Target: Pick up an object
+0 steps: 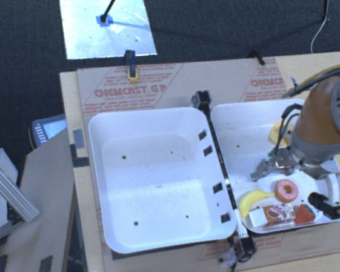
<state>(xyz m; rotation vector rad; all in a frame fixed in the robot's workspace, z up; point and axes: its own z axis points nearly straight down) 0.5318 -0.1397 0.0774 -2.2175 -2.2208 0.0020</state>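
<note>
One pink donut and one banana lie just below the gripper, its grip unclear; board reads CHEMCAST

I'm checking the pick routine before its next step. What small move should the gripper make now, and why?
Probably a short shift toward the near wall and down onto the pink donut. The gripper sits over bare floor of the right bin, with nothing seen between its fingers, and the donut lies close beside it, next to the banana.
</note>
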